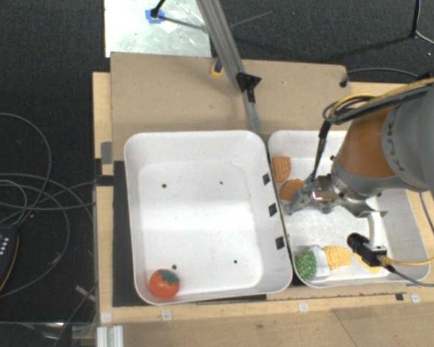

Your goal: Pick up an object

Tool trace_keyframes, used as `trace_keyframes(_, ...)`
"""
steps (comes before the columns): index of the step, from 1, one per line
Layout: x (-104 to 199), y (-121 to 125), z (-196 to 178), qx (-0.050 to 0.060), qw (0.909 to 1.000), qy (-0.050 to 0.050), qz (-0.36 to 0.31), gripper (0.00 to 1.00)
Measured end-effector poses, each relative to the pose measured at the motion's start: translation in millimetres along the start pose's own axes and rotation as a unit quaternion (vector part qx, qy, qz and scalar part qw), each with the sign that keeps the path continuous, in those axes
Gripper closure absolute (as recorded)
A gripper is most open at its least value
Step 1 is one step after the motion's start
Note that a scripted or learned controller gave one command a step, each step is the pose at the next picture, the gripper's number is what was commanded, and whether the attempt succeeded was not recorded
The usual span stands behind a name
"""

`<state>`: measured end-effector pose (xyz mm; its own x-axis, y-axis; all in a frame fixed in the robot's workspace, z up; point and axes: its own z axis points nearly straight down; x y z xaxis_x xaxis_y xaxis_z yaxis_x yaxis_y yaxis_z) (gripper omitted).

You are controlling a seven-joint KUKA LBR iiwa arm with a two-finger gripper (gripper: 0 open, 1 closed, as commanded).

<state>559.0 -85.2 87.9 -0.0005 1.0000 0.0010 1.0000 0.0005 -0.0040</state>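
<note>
Camera view: red tomato (163, 283) in left bin (195, 147) near corner, green-and-yellow item (317, 260) in right bin (401, 277), brown pieces (286, 179) beside gripper (298, 201), grip state indiscernible; risk judged: nudging pieces against bin wall, closing on nothing.

Grey arm (412, 136) entering from the right edge, its orange band (365, 147) just above the wrist, bent downward so that the gripper (298, 199) points toward the left at mid-height, with black and yellow cables (362, 103) looping over the upper arm.
</note>
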Motion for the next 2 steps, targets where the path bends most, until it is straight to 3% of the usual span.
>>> trace_keyframes(1,0,2,-14,-0.003,1.0,0.0,0.0,1.0)
trace_keyframes(2,0,-4,-59,-0.004,1.0,-0.001,-0.001,1.0)
